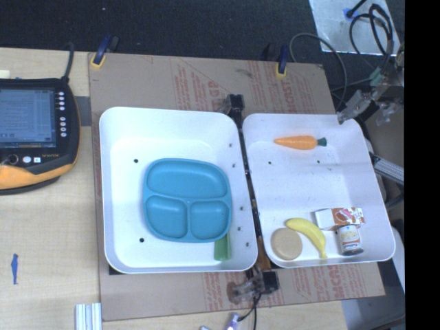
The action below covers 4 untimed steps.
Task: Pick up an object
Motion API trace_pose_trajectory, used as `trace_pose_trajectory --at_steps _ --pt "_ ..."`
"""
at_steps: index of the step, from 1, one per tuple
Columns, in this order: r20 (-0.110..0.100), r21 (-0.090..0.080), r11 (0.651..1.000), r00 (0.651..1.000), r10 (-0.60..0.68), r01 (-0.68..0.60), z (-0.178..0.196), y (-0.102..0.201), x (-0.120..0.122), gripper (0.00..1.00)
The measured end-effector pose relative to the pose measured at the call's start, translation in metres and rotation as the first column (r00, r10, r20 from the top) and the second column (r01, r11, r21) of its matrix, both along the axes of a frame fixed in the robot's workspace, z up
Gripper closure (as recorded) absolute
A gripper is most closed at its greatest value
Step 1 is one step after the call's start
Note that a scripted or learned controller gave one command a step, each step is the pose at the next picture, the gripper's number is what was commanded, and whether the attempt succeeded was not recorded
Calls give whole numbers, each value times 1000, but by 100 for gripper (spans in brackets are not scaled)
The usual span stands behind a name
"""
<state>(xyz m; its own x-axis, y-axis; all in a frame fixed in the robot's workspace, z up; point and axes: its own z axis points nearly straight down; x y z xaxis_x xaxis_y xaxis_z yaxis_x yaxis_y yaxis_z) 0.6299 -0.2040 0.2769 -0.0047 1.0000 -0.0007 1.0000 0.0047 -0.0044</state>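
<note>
Left bin [117,184]: one plate [186,199] | right bin [357,177]: one carrot [297,142], one banana [309,234], perhaps one can [349,239]

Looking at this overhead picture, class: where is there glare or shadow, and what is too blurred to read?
Camera view: light is even; soft shadow lies along the left bin inner walls; the carrot and banana are sharp enough; the can label is too blurred to read.

We see a robotics lab or test cell, not a home. At 9 o'clock a teach pendant [31,133] with a screen lies on the wooden bench [48,253]. Two white bins [113,184] sit on a cardboard sheet [206,74] fixed with clamps [101,52] at 12 o'clock. Loose cables [371,19] hang at 1 o'clock, over dark carpet [172,12].
</note>
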Motion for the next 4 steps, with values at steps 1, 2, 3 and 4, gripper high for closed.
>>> trace_pose_trajectory --at_steps 1,2,3,4 --pt "-2 1 1000 1000 2 -2 -81 35 -10 0" --pt "-1 0 1000 1000 2 -2 -133 89 -10 0" --pt "0 0 1000 1000 -2 2 -184 51 19 0" --pt "1 2 1000 1000 -3 3 -185 -8 26 0"
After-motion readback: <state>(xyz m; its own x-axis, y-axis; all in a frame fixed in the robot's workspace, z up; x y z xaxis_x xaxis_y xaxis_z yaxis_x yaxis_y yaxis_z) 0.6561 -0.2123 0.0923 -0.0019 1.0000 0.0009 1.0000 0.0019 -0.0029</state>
